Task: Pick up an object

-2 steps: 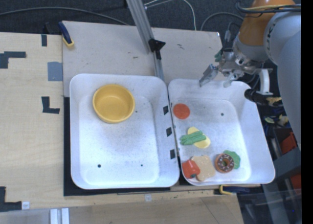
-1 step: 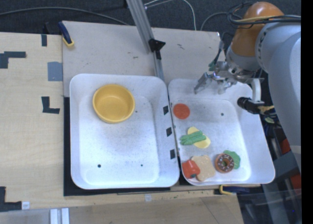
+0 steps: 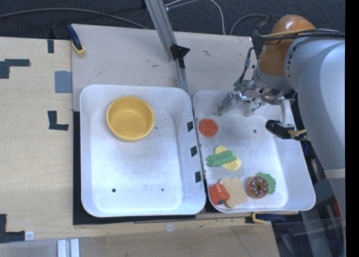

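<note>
From the overhead camera, you are looking at the claw [image 3: 234, 101] hanging over the far end of the right bin [image 3: 291, 191], its two fingers spread a little and gripping nothing. The candidates are lying nearer the front of that bin: a red disc [image 3: 208, 127] just below and left of the claw, a green-and-yellow piece [image 3: 224, 158] mid-bin, then a toast slice [image 3: 236, 192] with a red piece [image 3: 219, 193] touching its left edge, and a donut [image 3: 258, 186] resting against a green piece [image 3: 268, 182]. The left bin [image 3: 95, 194] is carrying a yellow bowl [image 3: 130, 118]. You are probably dealing with light, stiff plastic play food: smooth, a bit slippery, not fragile. The disc is sitting closest and apart from the rest, so taking it across its edges looks simplest; flat as it is, the fingers may be skating off it. No brand, label or readable writing is showing anywhere on the desk [image 3: 33, 138].
</note>
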Motion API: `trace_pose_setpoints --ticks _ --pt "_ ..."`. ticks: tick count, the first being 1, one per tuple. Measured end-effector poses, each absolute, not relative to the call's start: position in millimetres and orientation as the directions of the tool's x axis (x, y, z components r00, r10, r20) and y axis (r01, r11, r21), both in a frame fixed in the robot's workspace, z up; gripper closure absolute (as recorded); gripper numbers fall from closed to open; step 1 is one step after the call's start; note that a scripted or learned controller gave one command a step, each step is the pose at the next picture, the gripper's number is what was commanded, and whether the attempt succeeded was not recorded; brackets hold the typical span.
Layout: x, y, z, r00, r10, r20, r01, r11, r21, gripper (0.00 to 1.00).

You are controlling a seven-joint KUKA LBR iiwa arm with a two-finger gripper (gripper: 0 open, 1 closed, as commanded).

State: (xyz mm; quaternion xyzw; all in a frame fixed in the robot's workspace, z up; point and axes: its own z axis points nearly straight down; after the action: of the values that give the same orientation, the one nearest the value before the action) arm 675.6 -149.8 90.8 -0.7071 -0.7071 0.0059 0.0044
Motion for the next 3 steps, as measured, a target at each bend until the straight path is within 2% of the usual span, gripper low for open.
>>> trace_pose_setpoints --ticks 1,2,3 --pt "675.4 -148 100 -0.002 1.0 0.0 1.0 0.002 -0.015 1.0" --pt "671.3 -149 162 -0.001 1.0 -0.001 1.0 0.001 0.006 1.0" --pt "672.3 -144 206 -0.002 1.0 0.0 1.0 0.002 0.004 1.0"
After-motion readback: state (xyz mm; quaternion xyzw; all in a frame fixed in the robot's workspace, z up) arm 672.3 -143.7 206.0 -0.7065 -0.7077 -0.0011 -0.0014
